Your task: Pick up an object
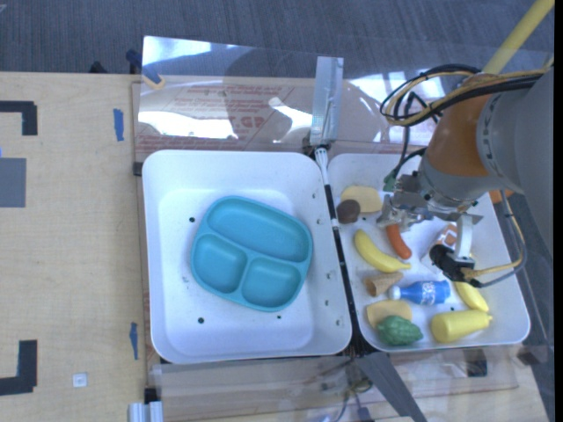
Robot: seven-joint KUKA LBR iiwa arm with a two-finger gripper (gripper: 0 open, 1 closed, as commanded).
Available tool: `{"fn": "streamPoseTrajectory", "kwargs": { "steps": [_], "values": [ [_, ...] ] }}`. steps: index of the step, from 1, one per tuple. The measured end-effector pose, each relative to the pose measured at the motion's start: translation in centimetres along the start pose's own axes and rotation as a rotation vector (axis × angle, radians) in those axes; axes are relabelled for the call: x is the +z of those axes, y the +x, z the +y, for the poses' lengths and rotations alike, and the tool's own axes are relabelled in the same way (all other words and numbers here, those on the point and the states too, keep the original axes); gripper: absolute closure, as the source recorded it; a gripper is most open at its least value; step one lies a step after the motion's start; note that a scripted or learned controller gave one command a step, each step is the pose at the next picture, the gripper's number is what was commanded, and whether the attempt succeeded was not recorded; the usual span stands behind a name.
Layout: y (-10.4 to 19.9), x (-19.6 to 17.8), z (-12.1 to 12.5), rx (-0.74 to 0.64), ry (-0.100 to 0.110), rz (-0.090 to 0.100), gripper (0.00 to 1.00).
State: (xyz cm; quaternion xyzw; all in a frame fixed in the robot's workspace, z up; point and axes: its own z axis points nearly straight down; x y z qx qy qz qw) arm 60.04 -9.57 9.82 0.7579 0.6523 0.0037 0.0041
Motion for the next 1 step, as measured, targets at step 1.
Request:
{"fn": "streamPoseTrajectory", "kwargs": {
  "steps": [1],
  "values": [
    [4.14,-9.15,-1.12,0.050,0.006,0.001,1.00]
  ]
}}
